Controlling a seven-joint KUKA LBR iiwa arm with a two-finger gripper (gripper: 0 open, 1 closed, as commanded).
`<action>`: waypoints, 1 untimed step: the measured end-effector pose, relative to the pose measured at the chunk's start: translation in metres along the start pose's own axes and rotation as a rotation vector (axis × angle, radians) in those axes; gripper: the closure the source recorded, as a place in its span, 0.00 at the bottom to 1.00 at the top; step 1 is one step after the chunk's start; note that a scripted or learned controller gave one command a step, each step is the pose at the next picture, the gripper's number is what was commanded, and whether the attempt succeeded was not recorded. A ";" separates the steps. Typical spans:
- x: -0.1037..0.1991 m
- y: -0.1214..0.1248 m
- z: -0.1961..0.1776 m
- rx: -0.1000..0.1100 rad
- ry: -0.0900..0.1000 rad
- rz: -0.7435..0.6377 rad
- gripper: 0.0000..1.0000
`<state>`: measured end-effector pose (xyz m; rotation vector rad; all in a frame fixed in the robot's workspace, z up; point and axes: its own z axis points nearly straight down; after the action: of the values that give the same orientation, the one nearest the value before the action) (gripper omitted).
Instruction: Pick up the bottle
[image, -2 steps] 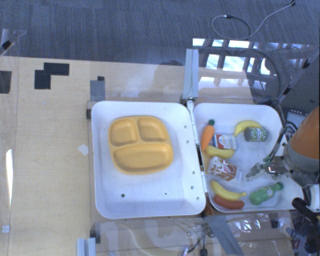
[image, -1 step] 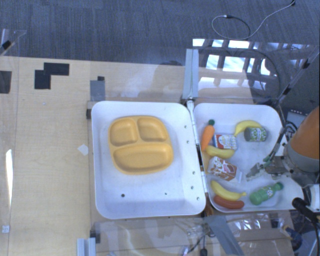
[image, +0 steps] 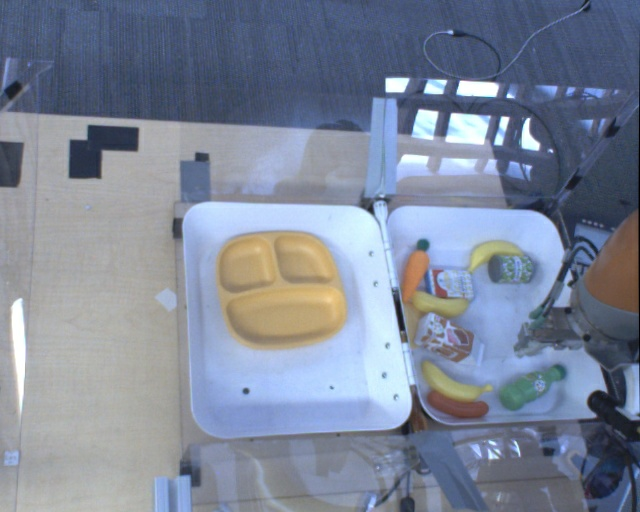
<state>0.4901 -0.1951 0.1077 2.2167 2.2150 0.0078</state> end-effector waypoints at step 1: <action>0.000 0.000 0.000 0.000 0.000 0.000 0.00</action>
<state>0.4900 -0.1951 0.1077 2.2170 2.2151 0.0079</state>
